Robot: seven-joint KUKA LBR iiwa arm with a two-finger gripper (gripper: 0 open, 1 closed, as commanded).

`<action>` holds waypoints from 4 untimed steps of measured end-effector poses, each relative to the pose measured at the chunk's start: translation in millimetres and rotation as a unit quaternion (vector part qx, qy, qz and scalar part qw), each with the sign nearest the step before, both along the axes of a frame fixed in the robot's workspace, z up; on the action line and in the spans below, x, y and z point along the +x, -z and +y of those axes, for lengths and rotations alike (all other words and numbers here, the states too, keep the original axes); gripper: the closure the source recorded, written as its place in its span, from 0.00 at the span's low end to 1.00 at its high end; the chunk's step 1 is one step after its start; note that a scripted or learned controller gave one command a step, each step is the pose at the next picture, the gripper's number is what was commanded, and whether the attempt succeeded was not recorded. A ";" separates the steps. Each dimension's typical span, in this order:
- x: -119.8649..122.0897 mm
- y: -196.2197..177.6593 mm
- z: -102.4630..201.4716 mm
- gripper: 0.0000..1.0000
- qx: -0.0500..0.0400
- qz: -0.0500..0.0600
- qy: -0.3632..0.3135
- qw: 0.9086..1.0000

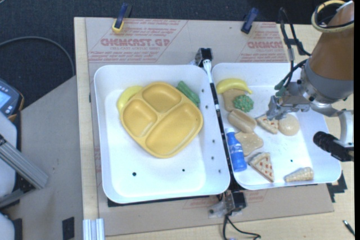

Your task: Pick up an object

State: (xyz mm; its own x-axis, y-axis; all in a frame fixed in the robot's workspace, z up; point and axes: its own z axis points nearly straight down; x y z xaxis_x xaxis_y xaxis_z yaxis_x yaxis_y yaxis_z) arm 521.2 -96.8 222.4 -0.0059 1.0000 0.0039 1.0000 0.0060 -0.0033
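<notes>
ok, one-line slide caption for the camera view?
Arm's gripper low over toy food in the right bin; yellow divided tray in the left bin.

Pale round food piece [289, 126] flat in right bin, just beside pizza slice [268, 123].

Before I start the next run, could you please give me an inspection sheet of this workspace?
Surface: bench under printed protective sheet, bearing left bin and right bin side by side.
Job's things: right bin holds banana, green broccoli piece, blue bottle, pizza slice, wedge, pale round piece and other tan food items.
Clutter: left bin holds yellow divided tray, with a green item at its upper right edge.
Grippers: gripper low over right bin, by the pale round piece; grasp cannot be told.
Cables: black cable along the arm; cable on floor at left.
Surroundings: dark floor, two clamps at bench's far edge.
</notes>
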 end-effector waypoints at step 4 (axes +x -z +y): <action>1.6 -2.3 6.9 1.00 -0.001 -0.001 0.003 1.000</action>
